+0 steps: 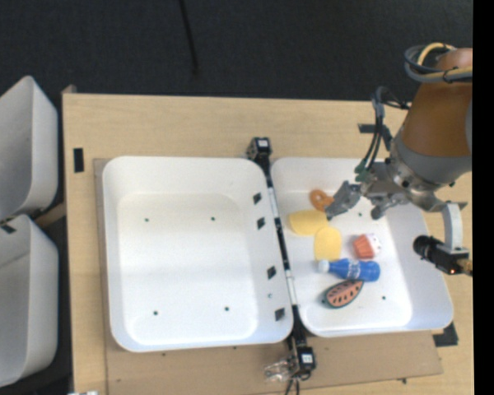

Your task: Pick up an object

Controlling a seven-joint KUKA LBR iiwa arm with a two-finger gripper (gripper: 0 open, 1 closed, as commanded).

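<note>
The right bin (428, 303) holds several small objects. A small orange-brown piece (319, 197) lies at its upper left, with two yellow pieces (306, 222) (328, 242) just below it. A red block (364, 246), a blue bottle (353, 270) and a dark oval thing with orange markings (342, 294) sit further toward the front. My gripper (359, 205) hangs over the bin's upper middle, just right of the orange-brown piece and above the red block. Its fingers are spread open with nothing between them.
The left bin (115, 245) stands beside the right one, with a divider with black clips (273, 237) between them. The grey arm with its orange band (432, 122) reaches in from the right. White containers (16, 155) stand off the bench's left edge.
</note>
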